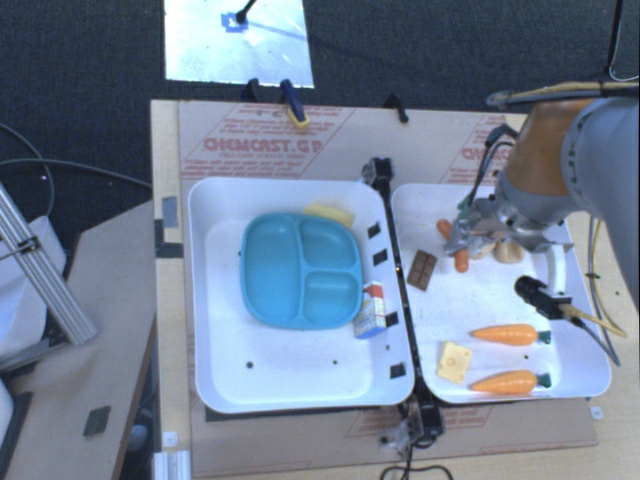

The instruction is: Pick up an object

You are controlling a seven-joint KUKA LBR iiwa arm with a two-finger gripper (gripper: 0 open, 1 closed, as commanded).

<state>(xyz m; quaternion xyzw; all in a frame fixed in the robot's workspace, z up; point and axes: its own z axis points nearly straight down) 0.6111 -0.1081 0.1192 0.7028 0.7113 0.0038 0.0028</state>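
Upper carrot (508,335) lengthwise left-right

Looks like robotics lab to us: we see clamped worktop (270,143), loose cables (60,168), aluminium framing (40,268), dark carpet (80,48).

The brown board (300,138) under the bins carries red printing; behind the left bin (215,298) the word "CHEMCAST" can be read, followed by letters that look like "GP"; the same red printing shows behind the right bin (580,368), too cut off to read; the small carton (371,310) beside the blue tray (300,271) has printing too small to read.
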